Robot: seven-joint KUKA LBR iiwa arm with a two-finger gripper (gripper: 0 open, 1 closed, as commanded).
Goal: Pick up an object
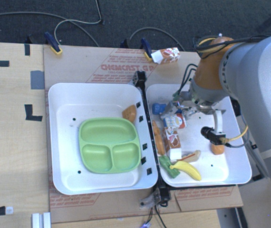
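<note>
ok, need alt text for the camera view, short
A grey robot arm reaches from the right over the right white bin, its gripper low among small packets, a banana near the front. The left white bin holds a green divided plate and a small orange item.

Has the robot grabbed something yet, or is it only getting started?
Nothing looks picked up yet. The grey arm's gripper is down in the right white bin, among the small red-and-white packets near its top left. I cannot see anything between its fingers. The yellow banana lies near the front, and the green divided plate sits in the left bin. Gripping and lifting are left.
</note>
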